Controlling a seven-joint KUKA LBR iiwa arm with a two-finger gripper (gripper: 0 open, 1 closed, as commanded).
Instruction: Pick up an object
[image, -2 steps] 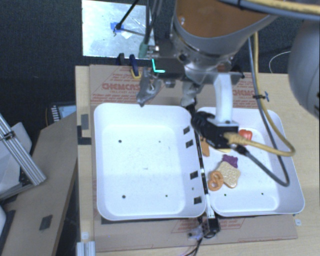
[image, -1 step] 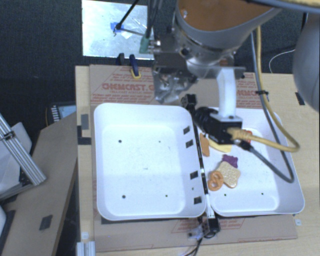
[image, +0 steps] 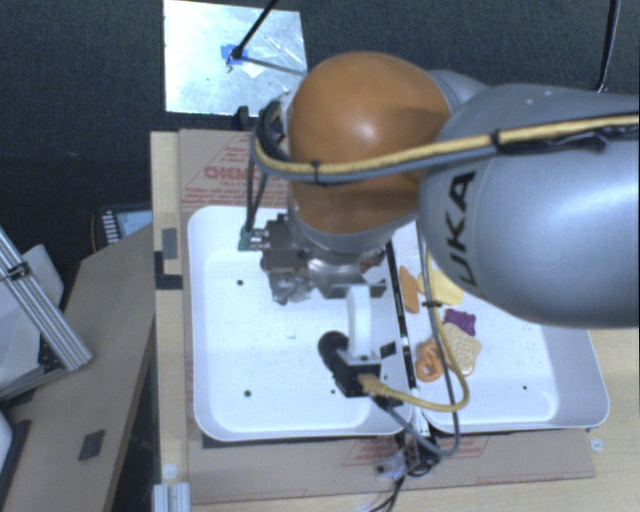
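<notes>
claw (image: 293, 282) over left bin (image: 230, 400), state cannot tell | right bin (image: 562, 392): purple piece (image: 460, 321), cream piece (image: 465, 350)

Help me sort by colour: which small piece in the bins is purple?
The purple piece, lying between the yellow one above and the cream one below.

The arm's grey shell (image: 540, 200) looked smooth and satin, either painted metal or hard plastic. The orange band (image: 365, 130) was glossier and caught a soft highlight. The left bin (image: 230, 330) and right bin (image: 540, 370) looked like smooth, faintly shiny white plastic. Under them lay matt brown cardboard (image: 215, 170). In the right bin a beige piece (image: 463, 350) had a bumpy face, while the orange piece (image: 428, 364) beside it looked smooth. The silver sheet (image: 235, 55) resembled crinkled foil against a matt, dark backdrop (image: 80, 80) — possibly cloth.
</notes>
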